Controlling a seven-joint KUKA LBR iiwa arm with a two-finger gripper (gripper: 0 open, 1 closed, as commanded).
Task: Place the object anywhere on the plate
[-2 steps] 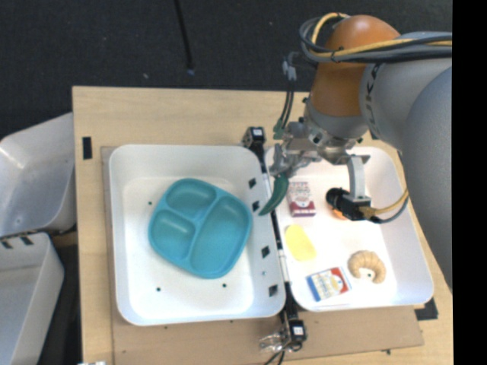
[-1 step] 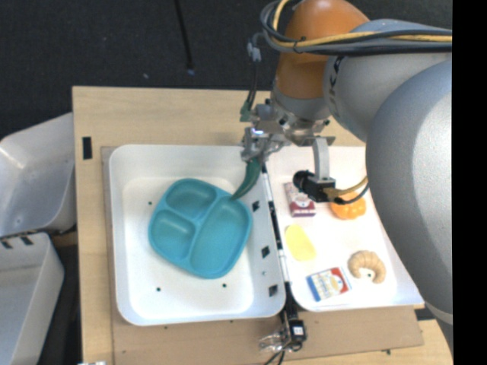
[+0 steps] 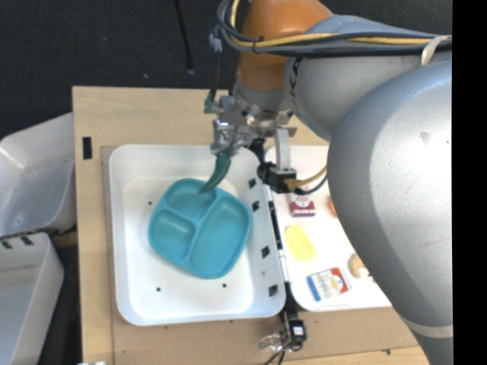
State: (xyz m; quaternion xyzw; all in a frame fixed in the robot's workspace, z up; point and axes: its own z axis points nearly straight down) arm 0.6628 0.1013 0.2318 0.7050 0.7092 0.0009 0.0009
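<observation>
A light blue plate [image 3: 202, 233] with three compartments lies in the left white bin [image 3: 137, 295]. My gripper [image 3: 227, 149] hangs over the plate's far edge, below the orange band of the arm. It is shut on a slim, curved dark teal object [image 3: 215, 175]. The object dangles from the fingers, and its lower tip reaches down to the plate's far rim, near the top compartment. I cannot tell whether the tip touches the plate.
The right bin [image 3: 335, 303] holds a yellow oblong piece [image 3: 299, 242], a small red and white box [image 3: 302, 207] and a blue and red card [image 3: 329, 284]. The big grey arm covers much of that bin. A wooden bench edge [image 3: 91, 204] runs along the left.
</observation>
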